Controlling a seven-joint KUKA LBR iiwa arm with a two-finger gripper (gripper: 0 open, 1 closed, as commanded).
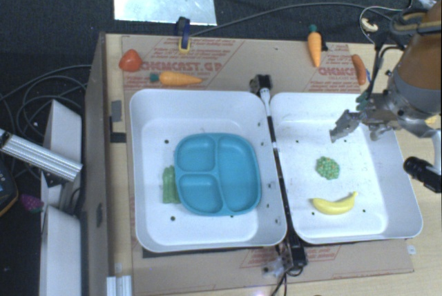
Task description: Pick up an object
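A green broccoli-like piece (328,168) lies in the right bin (304,115), and a yellow banana (334,203) lies just in front of it. My gripper (359,123) hangs over the back right part of that bin, up and to the right of the green piece and apart from it. Its fingers spread apart, one grey fingertip (342,127) pointing left, with nothing between them. The arm's orange band (420,67) shows at the right edge.
The left bin (148,115) holds a blue divided plate (217,173) with a green object (169,185) at its left side. Toy carrots (314,47) (174,79), a tomato (130,61) and a clamp (184,34) lie on the cardboard behind the bins.
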